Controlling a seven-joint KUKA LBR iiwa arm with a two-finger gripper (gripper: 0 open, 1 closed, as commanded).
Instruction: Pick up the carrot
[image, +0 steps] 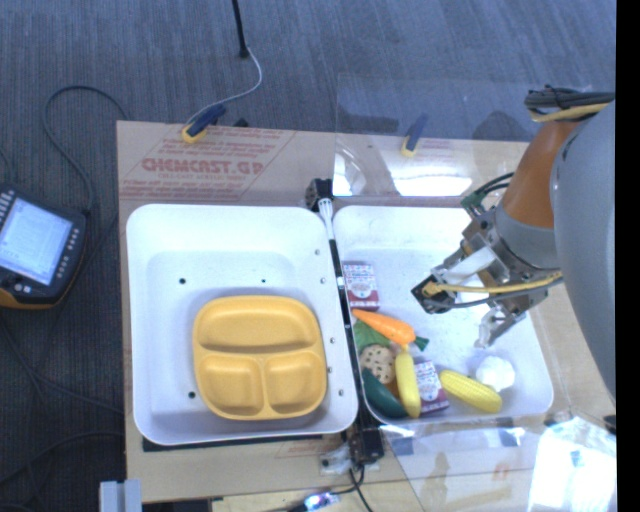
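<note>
While the gripper (494, 328) hangs apart from the carrot (386, 326), its grip unreadable, you're at the approach; next, move over it and descend.

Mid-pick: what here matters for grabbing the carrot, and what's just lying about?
In the job: carrot, pincer, right bin.
Lying about: yellow divided tray, corn cob, cookie, red-and-white packet.

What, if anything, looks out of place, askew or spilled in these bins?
Nothing looks spilled or broken. The carrot lies in the right bin, in a crowded heap by the wall nearest the left bin, apart from the gripper, which hovers near a white round object. The yellow tray sits flat in the left bin.
</note>
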